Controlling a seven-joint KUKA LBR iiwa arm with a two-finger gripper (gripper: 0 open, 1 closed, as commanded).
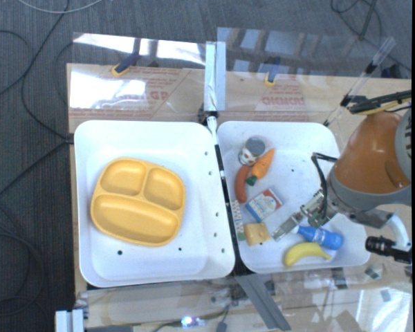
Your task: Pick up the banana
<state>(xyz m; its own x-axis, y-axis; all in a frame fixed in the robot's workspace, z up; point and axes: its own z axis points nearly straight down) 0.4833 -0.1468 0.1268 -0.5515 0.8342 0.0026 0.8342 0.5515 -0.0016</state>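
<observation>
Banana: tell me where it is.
The curved yellow banana lies at the near right corner of the right white bin, just below the blue bottle.

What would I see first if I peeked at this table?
Probably the big yellow divided plate sitting alone in the left bin. Next, the grey and orange robot arm reaching in from the right over the right bin, which holds a jumble of toy food, with the yellow banana near its front edge beside a blue bottle.

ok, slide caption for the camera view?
Arm's gripper over the right bin, above the banana; yellow tray in left bin.
</observation>
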